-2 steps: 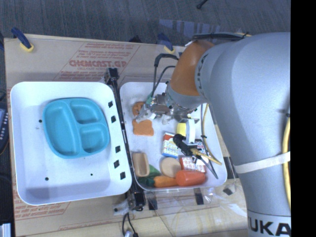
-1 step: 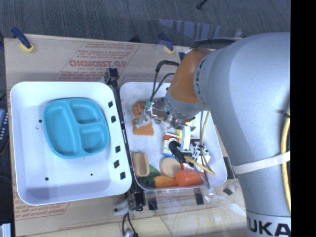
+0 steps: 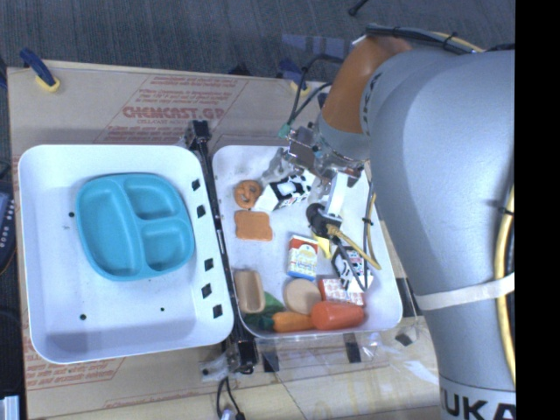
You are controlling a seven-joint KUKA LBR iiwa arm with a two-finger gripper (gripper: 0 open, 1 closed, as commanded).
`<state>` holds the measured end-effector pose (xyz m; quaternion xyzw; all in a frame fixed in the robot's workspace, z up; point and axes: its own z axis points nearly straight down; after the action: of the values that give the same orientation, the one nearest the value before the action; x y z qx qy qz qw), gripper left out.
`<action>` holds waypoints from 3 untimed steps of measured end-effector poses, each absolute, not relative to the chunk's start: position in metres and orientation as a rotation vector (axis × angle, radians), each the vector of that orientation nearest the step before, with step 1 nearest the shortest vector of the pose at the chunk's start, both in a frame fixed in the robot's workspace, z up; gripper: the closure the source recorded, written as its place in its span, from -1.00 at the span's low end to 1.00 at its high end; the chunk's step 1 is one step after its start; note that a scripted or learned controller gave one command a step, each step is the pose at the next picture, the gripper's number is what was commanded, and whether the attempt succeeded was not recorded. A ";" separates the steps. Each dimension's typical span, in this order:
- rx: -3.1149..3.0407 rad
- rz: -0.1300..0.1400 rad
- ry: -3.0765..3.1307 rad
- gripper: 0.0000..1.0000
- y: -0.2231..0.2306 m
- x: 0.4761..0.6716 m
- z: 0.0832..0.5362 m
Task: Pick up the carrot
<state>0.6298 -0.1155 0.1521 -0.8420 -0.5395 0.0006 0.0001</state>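
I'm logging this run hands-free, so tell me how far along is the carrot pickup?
Nothing looks done yet: the carrot lies at the near edge of the right bin, beside a red toy. In hand: the end effector sits over the bin's far end, near the cookie-like piece, well away from the carrot. Left: moving to the carrot, gripping it and lifting it.

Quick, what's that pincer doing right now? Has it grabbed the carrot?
Pincer: open or closed cannot be told. The carrot lies in the right bin, ungrabbed.
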 end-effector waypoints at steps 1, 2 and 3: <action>-2.692 0.000 -1.611 -1.00 -0.018 0.575 0.193; -2.465 0.008 -1.942 -1.00 -0.104 0.569 0.107; -2.637 0.001 -1.706 -1.00 -0.090 0.625 0.093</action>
<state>0.6249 -0.0900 0.0930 -0.8396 -0.5432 0.0002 0.0005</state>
